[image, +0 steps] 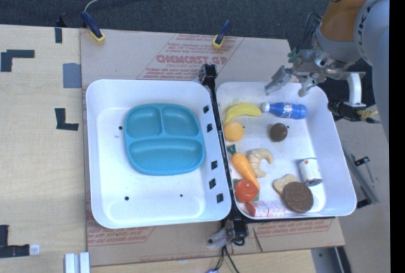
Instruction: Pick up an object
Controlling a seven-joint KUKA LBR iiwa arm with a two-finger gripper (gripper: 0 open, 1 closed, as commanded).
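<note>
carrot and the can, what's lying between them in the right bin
In the camera view, a pale croissant-shaped toy lies between the carrot and the can, beside the carrot; bare white bin floor separates it from the can.

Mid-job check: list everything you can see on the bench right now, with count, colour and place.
bins: 2, white, side by side
divided plate: 1, blue, left bin
banana: 1, yellow, right bin, far left
orange fruit: 1, orange, below banana
bottle: 1, blue, white cap, lying at far side
brown ball: 1, below bottle
carrot: 1, orange, left side
tomato: 1, red, near left
pale curled piece: 1, middle
can: 1, white, red band, right
brown disc: 1, near right
clamps: 2, yellow-blue, far cardboard edge
gripper: 1, grey, open above right bin's far rim
</note>
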